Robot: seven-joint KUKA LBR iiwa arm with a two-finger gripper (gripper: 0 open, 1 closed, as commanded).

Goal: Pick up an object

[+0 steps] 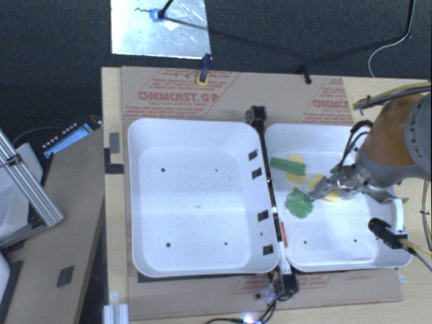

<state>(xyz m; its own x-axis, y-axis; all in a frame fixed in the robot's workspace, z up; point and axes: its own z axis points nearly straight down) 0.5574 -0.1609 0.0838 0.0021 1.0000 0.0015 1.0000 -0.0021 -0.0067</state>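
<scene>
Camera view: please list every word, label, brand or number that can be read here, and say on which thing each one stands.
"CHEMCAST. G P" in red, on the brown board under the bins, upper left; the last letters are uncertain.
"CHEMCAST" again in red, slanted, on the same board at the upper right, partly cut off by the right bin.
Red print on the board's front edge below the bins: too blurred to read.
The blue device on the left bench: markings too small to read.
</scene>
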